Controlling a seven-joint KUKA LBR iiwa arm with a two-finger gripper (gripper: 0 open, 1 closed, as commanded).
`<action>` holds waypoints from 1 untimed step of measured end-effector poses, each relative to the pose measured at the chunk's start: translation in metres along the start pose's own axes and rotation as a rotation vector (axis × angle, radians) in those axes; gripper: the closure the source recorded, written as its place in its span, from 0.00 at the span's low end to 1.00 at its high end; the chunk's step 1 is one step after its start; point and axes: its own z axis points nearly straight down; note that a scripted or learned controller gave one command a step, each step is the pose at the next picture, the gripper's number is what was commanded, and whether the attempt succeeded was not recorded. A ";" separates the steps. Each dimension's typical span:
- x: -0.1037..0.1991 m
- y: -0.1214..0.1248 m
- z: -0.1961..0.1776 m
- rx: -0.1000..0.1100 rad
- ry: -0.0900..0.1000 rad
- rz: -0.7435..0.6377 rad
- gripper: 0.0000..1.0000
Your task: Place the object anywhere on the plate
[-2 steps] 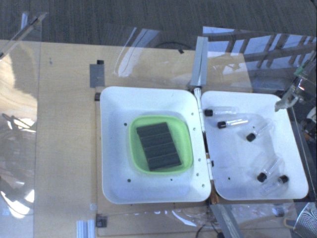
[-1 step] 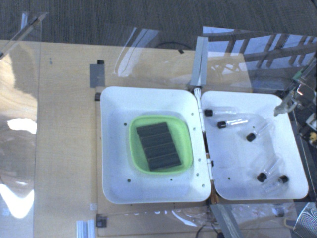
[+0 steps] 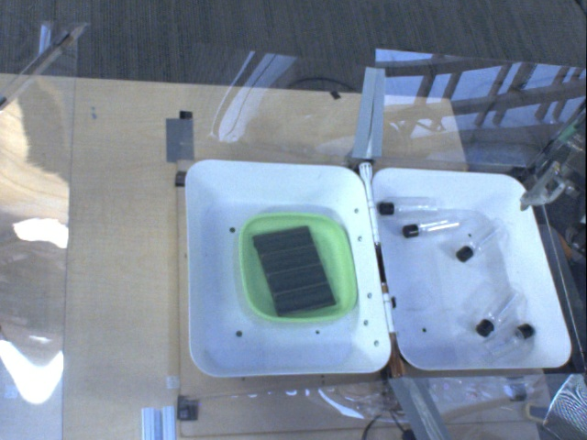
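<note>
A lime green square plate (image 3: 249,278) sits in the middle of the left white bin (image 3: 206,246). On it lies a dark grey ribbed rectangular block (image 3: 293,270), flat and turned slightly askew. My gripper (image 3: 541,189) shows as a pale grey tip at the far right edge, over the back right corner of the right bin (image 3: 541,273). It is well away from the plate and the block. Nothing is visible between its fingers.
Several clear vials with black caps lie scattered in the right bin, such as one (image 3: 404,208) near its back left and one (image 3: 500,324) near its front right. A grey metal post (image 3: 370,122) stands behind the seam between the bins.
</note>
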 end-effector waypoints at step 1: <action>-0.004 -0.002 -0.021 -0.001 0.000 0.032 0.00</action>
